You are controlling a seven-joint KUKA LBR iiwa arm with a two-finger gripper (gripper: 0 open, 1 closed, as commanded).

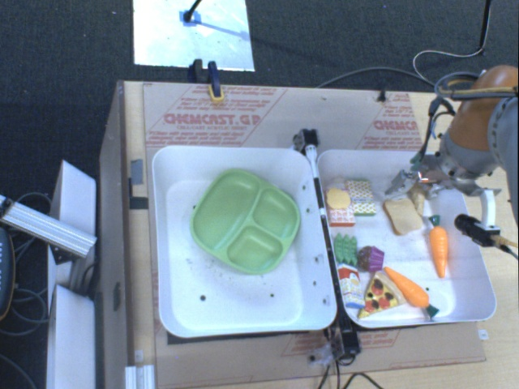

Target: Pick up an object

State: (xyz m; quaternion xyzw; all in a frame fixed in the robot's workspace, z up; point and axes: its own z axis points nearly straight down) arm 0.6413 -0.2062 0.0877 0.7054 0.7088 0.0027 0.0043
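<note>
Two white bins sit side by side on the bench. The left bin (pixel 174 298) has a green divided plate (pixel 246 220) lying a little toward its far half, tilted against the bin's lines, with bare white floor showing all round it, widest along the near edge and the left wall.

The right bin (pixel 478 294) is the crowded one. Along the wall it shares with its neighbour runs a column of toy food: a pack of fries (pixel 340 207) with a checkered wafer (pixel 362 196) just beside it, then something green (pixel 346 250) and a small purple piece (pixel 372 258), then a red and white packet (pixel 350 285) pressed near the divider. A pizza slice (pixel 379 292) lies at the near edge, touching the tip of a long carrot (pixel 408 288) that slants toward the near wall. A shorter carrot (pixel 439 250) stands apart further right, with open floor between it and the right wall.

The arm (pixel 478 128) comes in from the right over the far right corner of this bin. Its gripper (pixel 415 181) hangs low just above the far end of a slice of bread (pixel 402 215), which lies between the wafer and the short carrot. I cannot tell from here whether the fingers are spread or closed, and nothing is visibly caught in them. The bare patch in this bin is its middle right, past the bread.
</note>
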